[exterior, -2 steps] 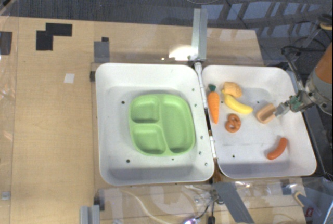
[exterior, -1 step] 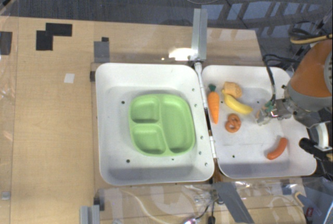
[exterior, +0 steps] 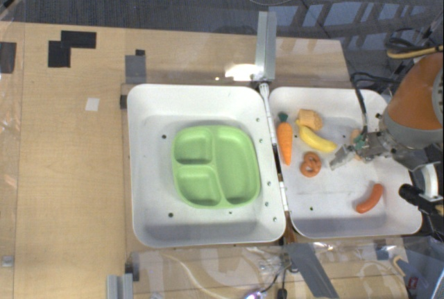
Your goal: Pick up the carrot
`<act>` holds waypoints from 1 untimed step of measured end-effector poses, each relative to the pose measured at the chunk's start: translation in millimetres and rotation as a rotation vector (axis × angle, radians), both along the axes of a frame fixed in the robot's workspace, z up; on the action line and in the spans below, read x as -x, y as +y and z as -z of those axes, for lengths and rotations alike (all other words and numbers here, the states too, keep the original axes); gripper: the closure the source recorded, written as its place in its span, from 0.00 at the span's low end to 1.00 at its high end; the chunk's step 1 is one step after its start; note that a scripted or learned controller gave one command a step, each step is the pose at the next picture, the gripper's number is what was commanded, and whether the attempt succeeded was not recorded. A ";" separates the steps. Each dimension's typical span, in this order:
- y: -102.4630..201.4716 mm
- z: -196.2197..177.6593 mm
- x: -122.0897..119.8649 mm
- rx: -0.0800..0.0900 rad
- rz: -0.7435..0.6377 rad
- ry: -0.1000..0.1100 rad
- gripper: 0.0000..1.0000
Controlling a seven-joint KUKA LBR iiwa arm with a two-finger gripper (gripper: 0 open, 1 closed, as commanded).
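The carrot [exterior: 284, 141], orange with a green top, lies along the left wall of the right bin [exterior: 347, 221], pointing toward the front. My gripper [exterior: 341, 155] hangs over the middle of that bin, to the right of the carrot and apart from it, just past the banana [exterior: 316, 140]. Its fingers stand slightly apart with nothing between them.
The right bin also holds a pretzel-like ring [exterior: 311, 164], a yellow-orange chunk [exterior: 309, 118] at the back and a sausage [exterior: 369, 198] at the front right. A green divided plate [exterior: 215, 166] sits in the left bin [exterior: 149, 152]. A metal post [exterior: 266, 44] rises behind the bins.
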State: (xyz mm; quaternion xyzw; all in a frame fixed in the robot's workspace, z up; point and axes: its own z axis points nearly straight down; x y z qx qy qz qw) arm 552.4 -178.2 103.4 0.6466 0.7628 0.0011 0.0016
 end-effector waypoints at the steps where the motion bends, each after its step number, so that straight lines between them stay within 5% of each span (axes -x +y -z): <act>1: -27.3 -53.9 -16.8 0.002 -0.104 -0.002 0.00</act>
